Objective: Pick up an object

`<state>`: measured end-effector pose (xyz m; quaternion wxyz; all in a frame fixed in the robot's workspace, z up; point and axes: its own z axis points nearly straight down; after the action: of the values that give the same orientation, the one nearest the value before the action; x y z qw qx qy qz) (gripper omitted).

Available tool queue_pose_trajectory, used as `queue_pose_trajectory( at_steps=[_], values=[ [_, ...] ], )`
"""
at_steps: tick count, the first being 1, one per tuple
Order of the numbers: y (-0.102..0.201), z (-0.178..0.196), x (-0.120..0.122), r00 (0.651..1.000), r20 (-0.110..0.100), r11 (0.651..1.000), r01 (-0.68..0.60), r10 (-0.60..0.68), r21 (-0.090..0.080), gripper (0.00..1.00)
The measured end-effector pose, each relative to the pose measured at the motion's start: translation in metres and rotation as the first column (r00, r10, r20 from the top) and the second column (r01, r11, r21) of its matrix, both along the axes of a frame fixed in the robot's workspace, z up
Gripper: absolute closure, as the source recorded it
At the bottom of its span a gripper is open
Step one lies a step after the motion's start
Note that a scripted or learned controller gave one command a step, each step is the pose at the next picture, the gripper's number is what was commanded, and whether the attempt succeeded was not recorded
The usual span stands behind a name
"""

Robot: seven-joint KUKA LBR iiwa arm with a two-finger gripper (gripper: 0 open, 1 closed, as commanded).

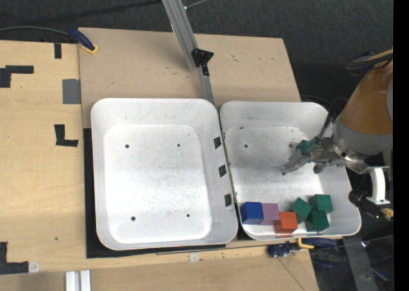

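Note:
My gripper (299, 158) hangs over the right part of the right bin (268, 117), at the end of the grey and orange arm coming in from the right. A small green piece (306, 147) shows right at the gripper's upper edge; whether it is held cannot be told. Along the bin's front wall lie a blue block (252, 212), a purple block (270, 211), an orange block (287, 220) and three green blocks (301, 207), (323, 203), (317, 220). They sit below the gripper and apart from it.
The left bin (102, 155) stands beside the right one. A metal pole (182, 18) slants down to the bins' shared back corner. The wooden bench surrounds both bins, with a blue-yellow tool (84, 40) at the back left.

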<state>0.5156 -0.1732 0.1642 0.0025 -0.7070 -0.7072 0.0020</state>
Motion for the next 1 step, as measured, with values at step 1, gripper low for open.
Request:
queue_pose_trajectory(
  at_steps=[1],
  values=[
    [-0.0003,-0.0630,-0.0078,1.000,-0.003,1.000,0.000,0.000,0.001,0.00]
  ],
)
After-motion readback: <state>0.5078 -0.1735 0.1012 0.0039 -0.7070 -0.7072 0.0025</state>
